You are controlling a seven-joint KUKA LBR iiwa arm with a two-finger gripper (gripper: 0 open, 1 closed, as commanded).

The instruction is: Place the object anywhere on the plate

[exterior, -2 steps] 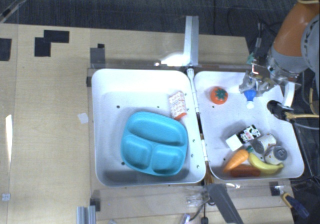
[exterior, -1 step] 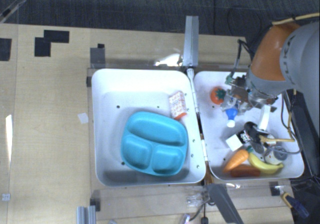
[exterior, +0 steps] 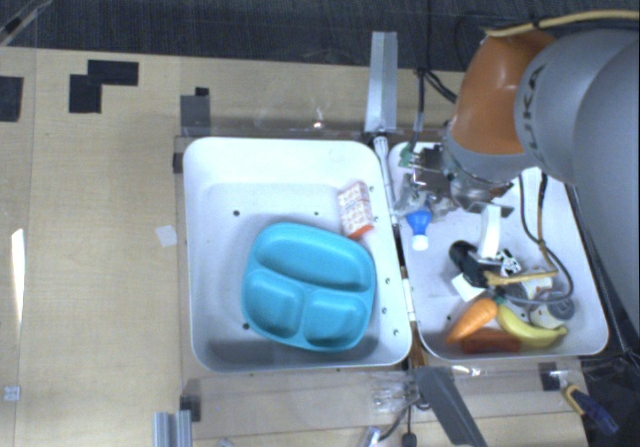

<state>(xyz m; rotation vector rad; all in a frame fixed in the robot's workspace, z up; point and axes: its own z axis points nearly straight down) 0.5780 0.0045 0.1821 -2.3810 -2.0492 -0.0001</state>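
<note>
On the left, the bench (exterior: 90, 265) is bare pale wood with a few black block-shaped marks near its far edge; none of them forms a letter or word I can read. Next comes the left bin (exterior: 200, 235), 1 of 2 white bins. In it lies the blue plate (exterior: 305, 280), divided into 3 compartments: 1 long one at the far side and 2 smaller ones nearer the camera. Just beside the plate's far right edge, on the bin floor, lies a small packet (exterior: 354, 209), white with an orange end. It carries print, but it is too small for me to read.

Across the dividing wall, my claw (exterior: 425, 197) hangs over the far left corner of the right bin (exterior: 432, 285). I cannot tell whether it is apart or together. Just beneath it sits a small blue-and-white piece (exterior: 418, 226). Further right lie a black thing (exterior: 466, 260), a carrot (exterior: 474, 317), a red thing (exterior: 490, 341) and a banana (exterior: 530, 328), crowded along the near wall.
</note>
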